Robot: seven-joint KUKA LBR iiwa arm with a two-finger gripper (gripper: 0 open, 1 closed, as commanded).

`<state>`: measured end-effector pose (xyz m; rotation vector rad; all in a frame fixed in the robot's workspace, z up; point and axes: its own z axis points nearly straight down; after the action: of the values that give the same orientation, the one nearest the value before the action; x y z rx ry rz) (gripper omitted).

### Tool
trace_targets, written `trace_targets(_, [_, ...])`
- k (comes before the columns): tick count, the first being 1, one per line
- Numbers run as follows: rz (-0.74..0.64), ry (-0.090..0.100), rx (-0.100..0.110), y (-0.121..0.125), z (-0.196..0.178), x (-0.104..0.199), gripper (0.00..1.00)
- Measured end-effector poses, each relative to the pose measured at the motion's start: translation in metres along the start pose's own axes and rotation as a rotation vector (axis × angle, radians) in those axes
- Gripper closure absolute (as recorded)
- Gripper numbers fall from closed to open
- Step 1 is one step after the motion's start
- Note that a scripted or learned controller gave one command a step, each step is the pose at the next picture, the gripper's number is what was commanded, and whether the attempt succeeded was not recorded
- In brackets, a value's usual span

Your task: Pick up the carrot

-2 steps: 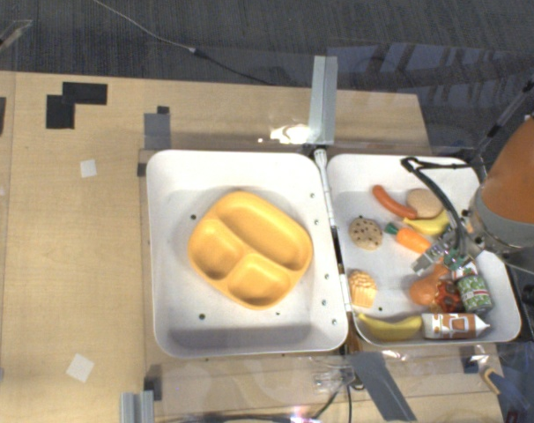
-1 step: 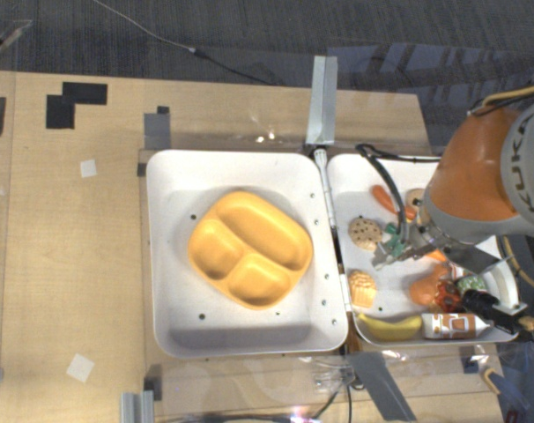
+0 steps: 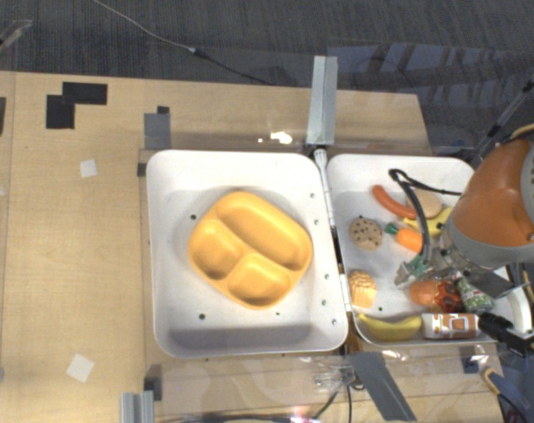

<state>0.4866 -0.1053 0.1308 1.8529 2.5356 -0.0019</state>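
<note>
The carrot (image 3: 411, 239) is orange with a green top and lies in the upper middle of the right bin (image 3: 342, 192), its green end pointing left. My gripper (image 3: 414, 270) hangs just in front of the carrot, low over the bin. Its fingers (image 3: 404, 277) stand open and hold nothing. The grey arm with its orange band (image 3: 500, 205) reaches in from the right and hides the bin's right side.
Around the carrot lie a sausage (image 3: 392, 201), a cookie (image 3: 366, 233), a yellow waffle-like piece (image 3: 362, 287), a brown-orange round item (image 3: 423, 293), a banana (image 3: 390, 327) and a bottle (image 3: 452, 326). The left bin (image 3: 161, 263) holds a yellow divided plate (image 3: 249, 247).
</note>
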Motion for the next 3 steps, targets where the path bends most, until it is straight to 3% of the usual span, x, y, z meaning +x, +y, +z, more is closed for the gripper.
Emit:
trace_targets(1, [0.259, 0.001, -0.004, 0.051, 0.014, -0.002, 1.0])
trace_targets(2, [0.503, -0.001, -0.005, 0.008, -0.012, -0.071, 1.0])
trace_targets(3, [0.746, 0.003, 0.0, -0.002, 0.002, -0.009, 1.0])
